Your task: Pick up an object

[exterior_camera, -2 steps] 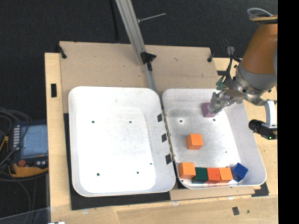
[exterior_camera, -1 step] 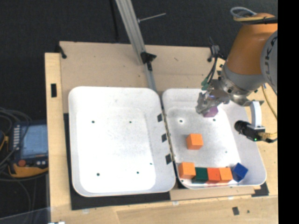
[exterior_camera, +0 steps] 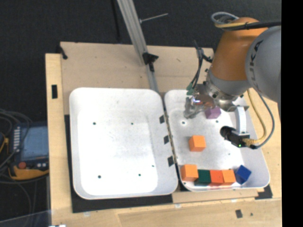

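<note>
Lined up along the lower rim of the right bin point(exterior_camera: 259, 181), left to right: orange block point(exterior_camera: 190, 172), green block point(exterior_camera: 204, 177), two more orange ones, blue block point(exterior_camera: 243, 173). Alone mid-bin, just above that row: an orange cube point(exterior_camera: 197, 143) (easiest target, open on all sides). Upper centre-right: gripper point(exterior_camera: 196, 104), low over the bin, purple block point(exterior_camera: 212, 111) just right of it. Cannot tell whether held, or how wide the jaws stand. Best lifted slowly and straight up.
</note>
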### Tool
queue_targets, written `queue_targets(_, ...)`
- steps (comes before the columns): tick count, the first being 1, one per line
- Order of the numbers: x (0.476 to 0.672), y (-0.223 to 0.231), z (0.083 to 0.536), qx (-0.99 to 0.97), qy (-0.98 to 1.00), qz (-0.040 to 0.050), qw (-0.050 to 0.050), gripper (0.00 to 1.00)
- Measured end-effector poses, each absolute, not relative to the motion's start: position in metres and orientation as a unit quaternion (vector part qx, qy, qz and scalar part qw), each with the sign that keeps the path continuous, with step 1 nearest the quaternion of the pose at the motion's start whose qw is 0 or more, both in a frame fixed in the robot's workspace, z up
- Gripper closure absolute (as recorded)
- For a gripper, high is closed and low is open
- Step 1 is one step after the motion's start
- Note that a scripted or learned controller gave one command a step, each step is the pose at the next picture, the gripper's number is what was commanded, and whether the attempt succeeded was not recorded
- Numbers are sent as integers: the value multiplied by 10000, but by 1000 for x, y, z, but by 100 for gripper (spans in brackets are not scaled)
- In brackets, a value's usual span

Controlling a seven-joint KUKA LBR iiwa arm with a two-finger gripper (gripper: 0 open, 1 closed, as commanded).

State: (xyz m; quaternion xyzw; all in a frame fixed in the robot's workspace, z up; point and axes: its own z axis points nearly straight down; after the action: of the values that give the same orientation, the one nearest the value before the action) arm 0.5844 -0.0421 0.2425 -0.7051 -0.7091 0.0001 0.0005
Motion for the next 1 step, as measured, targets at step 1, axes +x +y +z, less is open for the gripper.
queue_targets(1, 577, 8, 231, -7049, -7093, 2, 7, 100)
